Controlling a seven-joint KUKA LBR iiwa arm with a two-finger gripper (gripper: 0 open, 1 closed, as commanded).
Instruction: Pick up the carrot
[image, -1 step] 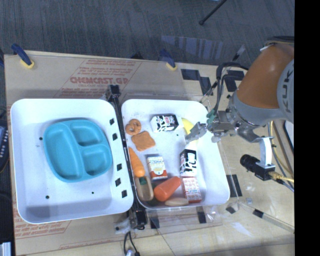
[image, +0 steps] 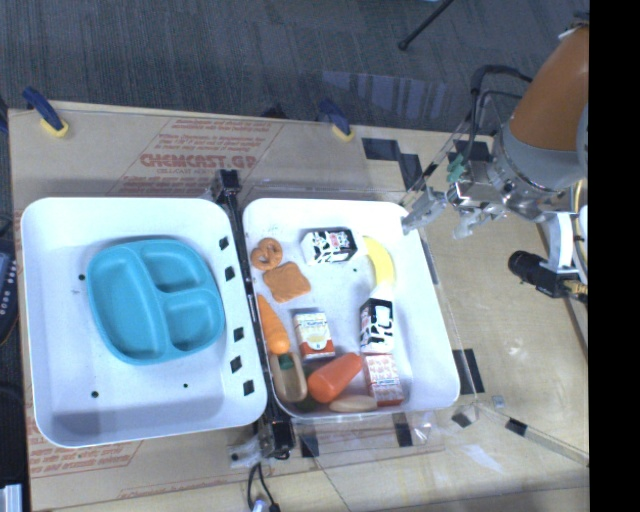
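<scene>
The carrot (image: 272, 322) is a slim orange piece lying along the left wall of the right bin (image: 438, 330), pointing toward the near corner. It lies free among other toy foods, with nothing touching it from above. My gripper (image: 441, 215) hangs over the far right corner of that bin, well to the right of the carrot and beyond it. Its fingers (image: 415, 213) stand apart, open, with nothing between them.
A pretzel (image: 266, 252), a toast piece (image: 287, 283), two black-and-white cartons (image: 329, 245) (image: 377, 325), a banana (image: 378, 260), a juice box (image: 315, 333), an orange-red cylinder (image: 335, 375) and a red box (image: 382, 375) share the right bin. A blue divided plate (image: 155, 298) lies in the left bin (image: 50, 400).
</scene>
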